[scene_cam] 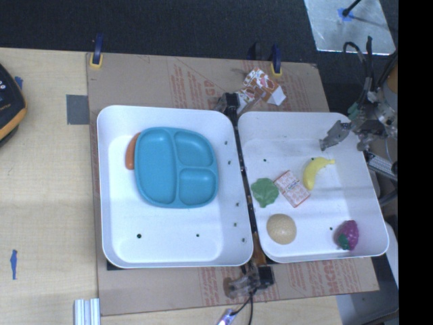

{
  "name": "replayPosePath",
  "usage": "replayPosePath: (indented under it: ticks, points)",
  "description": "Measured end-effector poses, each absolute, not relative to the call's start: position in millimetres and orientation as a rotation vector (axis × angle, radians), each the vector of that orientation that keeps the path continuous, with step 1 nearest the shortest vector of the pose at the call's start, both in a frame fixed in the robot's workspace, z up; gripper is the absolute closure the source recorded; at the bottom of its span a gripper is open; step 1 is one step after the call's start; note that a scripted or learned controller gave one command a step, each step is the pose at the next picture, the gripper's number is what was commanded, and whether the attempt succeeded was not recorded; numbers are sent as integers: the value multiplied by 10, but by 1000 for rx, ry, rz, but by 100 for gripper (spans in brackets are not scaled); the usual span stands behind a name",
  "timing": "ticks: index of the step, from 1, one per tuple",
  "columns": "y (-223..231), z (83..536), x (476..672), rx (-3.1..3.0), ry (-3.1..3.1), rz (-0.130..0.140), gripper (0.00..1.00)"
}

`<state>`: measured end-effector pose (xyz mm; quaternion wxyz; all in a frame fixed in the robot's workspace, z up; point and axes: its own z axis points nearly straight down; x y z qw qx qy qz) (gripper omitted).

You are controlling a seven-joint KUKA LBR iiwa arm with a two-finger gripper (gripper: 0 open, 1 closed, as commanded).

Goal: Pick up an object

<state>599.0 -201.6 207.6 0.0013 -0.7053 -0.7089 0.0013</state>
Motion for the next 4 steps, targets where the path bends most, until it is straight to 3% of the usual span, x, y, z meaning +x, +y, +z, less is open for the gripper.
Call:
replayPosePath:
  ticks: [1,2,3,4]
  points:
    - [-1967,910,5937,-2211,-2227,7,0]
    - [-1977,1022,5943,-2210,-2230,7,100]
    - [-1209,918,6100,-2211,-2227,5,100]
    - [-522,1920,6111,-2215,-2224,2,100]
